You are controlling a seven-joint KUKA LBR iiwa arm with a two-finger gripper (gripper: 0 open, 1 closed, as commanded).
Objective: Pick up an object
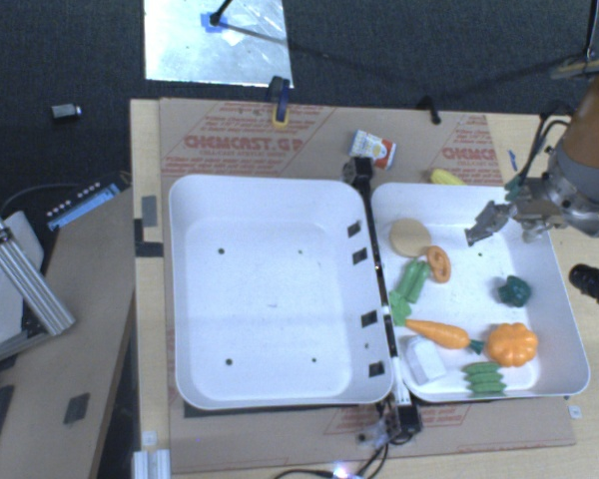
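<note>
My tool hangs at the upper right of the frame, above the back part of the right bin, with my grey arm and its orange band coming in from the right edge; the wrist is tilted so the tool points down and toward the left of the frame. I cannot tell whether the tool is released or clenched, and nothing shows in it. The things I could take all lie in this bin: a tan round piece and an orange slice left of the tool, a dark green lump just below it, and lower still a carrot, a small pumpkin and green pea pods. My worry is that the bare white floor lies right under the tool, so a straight descent may close on nothing. The round toys could also roll or squirt out sideways, and the crowded lower group risks a nudge or a double catch
</note>
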